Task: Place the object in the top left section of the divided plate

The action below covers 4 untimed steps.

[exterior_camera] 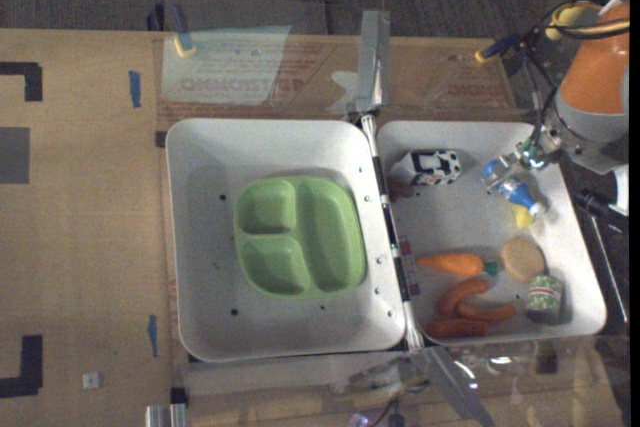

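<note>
Two white bins sit side by side on the counter (80, 245). The left bin (200, 315) holds a green divided plate (300, 235), lying flat near its centre with all three sections bare. The right bin (580, 255) holds the loose items: a black-and-white toy cow (432, 166) at its upper left, a carrot (455, 264) at mid-left, sausages (468, 307) at lower left, a round bun (522, 258) right of the carrot, and a small can (545, 297) at lower right. A blue and yellow item (518, 193) lies in the upper right of that bin; its kind cannot be made out. The arm (597, 85) enters at the upper right of the frame, and the gripper (525, 155) is just above the blue and yellow item. Whether the fingers are open, closed or gripping cannot be told.
</note>
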Each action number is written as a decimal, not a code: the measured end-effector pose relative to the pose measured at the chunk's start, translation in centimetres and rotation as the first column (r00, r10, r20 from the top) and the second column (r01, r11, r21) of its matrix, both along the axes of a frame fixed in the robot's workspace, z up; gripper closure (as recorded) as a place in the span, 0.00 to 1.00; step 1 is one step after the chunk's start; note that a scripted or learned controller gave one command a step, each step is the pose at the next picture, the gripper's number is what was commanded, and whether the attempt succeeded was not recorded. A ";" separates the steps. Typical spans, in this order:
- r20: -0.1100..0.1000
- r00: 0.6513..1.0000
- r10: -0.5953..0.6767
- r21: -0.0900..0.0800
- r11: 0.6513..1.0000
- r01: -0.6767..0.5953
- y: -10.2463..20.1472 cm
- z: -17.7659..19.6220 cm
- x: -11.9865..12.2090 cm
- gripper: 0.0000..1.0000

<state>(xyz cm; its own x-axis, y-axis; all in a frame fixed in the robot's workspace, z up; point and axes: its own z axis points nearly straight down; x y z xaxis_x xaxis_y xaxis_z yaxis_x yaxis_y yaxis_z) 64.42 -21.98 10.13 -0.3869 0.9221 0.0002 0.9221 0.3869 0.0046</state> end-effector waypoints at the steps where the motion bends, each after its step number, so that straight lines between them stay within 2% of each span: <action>1: -0.008 0.976 -0.218 -0.002 0.976 0.218 6.1 7.8 -5.2 1.00; 2: -0.009 0.957 -0.289 -0.003 0.957 0.289 15.2 9.9 -11.3 1.00; 3: -0.010 0.984 -0.178 -0.003 0.984 0.178 25.4 8.0 -10.5 1.00; 4: -0.006 0.998 0.059 -0.003 0.998 -0.059 33.4 11.3 -9.5 1.00</action>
<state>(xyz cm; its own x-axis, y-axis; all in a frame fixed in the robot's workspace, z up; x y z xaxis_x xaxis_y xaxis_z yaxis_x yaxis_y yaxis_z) 54.88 11.45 21.43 -0.4407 0.8977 -0.0003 0.8977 0.4407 -0.0018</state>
